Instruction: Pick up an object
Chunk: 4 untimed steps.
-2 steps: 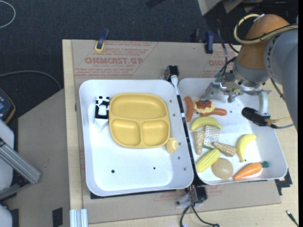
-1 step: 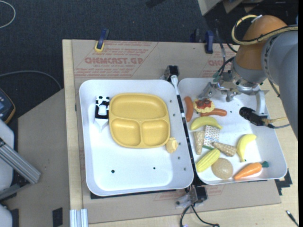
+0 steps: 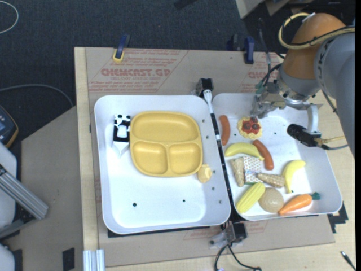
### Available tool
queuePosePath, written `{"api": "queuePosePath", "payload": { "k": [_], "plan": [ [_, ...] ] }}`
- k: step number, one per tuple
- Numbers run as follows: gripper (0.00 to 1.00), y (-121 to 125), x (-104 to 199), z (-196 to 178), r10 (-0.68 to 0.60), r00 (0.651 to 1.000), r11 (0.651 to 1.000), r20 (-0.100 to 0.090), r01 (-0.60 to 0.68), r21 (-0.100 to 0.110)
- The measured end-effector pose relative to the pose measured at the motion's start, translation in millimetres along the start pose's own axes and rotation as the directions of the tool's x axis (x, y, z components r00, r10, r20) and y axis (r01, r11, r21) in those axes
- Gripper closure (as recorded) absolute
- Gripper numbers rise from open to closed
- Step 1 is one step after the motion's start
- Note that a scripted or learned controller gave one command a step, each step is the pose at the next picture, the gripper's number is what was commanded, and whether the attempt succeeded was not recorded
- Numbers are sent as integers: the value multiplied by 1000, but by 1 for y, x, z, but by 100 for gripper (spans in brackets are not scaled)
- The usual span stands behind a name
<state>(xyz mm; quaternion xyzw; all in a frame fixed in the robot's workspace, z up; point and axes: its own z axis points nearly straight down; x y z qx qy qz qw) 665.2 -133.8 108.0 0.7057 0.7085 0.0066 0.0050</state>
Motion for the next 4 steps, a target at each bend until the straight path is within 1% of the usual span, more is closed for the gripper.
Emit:
{"api": "queuePosePath", "payload": {
  "k": [1, 2, 3, 4],
  "plan": [
    [100, -5, 7, -55, 3, 1000, 1000, 4, -3, 9],
    [100, 1, -1, -106, 3, 1000, 1000, 5, -3, 8],
    [100, 3, -1, -118, 3, 1000, 1000, 4, -3, 11],
    [100, -18, 49, -116, 0, 1000, 1000, 0, 0, 19]
  ]
}}
